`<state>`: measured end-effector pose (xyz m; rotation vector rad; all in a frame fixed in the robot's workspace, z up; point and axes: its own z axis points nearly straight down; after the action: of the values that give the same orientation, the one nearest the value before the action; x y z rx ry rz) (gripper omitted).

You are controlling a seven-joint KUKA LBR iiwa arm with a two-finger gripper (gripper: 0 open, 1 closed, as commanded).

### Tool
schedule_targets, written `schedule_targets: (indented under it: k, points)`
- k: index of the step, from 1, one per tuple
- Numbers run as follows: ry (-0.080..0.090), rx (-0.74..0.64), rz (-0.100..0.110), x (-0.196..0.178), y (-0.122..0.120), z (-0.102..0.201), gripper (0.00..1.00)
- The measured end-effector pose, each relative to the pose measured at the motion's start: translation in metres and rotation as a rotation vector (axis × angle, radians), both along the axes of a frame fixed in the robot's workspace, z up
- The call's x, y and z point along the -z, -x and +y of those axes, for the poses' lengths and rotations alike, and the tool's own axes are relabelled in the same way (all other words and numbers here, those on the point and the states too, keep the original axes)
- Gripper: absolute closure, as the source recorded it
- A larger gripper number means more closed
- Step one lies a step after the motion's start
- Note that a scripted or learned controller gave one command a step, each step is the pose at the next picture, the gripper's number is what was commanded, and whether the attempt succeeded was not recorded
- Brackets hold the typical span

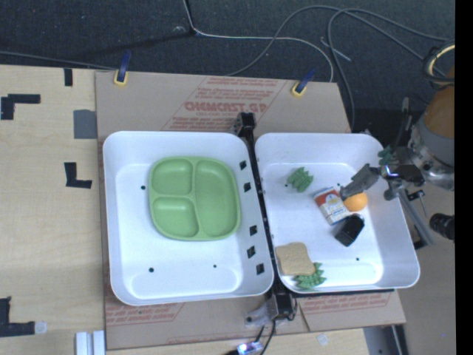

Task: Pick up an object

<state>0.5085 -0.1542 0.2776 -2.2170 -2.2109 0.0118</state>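
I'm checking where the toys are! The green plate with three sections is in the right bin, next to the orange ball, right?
Not quite. The camera view shows the green plate in the left bin. The orange ball is in the right bin.

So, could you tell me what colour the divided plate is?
Light green: the divided plate, seen in the camera view.
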Motion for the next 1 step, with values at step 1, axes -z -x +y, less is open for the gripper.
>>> schedule_targets:
  k: [1]
  points:
    - [0.002,-0.004,-0.011,-0.0061,-0.0020,0.0005,0.00]
